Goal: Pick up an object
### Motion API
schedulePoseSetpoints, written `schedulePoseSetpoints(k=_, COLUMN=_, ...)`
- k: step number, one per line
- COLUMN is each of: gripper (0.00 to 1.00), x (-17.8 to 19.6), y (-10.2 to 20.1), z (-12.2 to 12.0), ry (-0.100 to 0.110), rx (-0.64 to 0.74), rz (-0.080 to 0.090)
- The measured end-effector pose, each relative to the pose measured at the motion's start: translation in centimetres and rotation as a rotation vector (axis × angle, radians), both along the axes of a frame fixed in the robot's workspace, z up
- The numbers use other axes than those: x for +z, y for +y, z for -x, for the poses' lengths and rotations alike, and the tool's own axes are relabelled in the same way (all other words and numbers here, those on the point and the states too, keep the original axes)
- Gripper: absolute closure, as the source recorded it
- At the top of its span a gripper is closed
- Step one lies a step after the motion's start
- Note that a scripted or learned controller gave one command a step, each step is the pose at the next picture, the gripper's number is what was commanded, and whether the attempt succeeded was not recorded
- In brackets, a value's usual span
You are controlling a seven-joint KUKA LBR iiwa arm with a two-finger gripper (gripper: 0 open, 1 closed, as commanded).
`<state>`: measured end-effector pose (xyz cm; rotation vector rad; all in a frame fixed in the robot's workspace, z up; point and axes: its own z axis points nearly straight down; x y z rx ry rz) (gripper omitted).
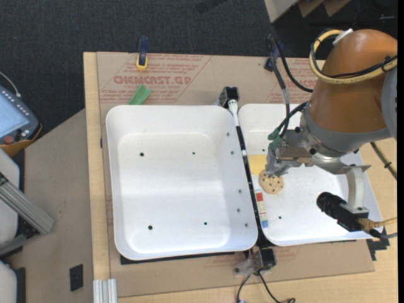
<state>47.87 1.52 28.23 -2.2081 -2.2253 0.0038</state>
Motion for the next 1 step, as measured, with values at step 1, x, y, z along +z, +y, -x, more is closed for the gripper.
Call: schedulePoseSetpoints(k=1, gripper=1.0, x=-1.5, y=-10.12, z=0.01, ry=-0.002, rx=-0.018, rz=0.006)
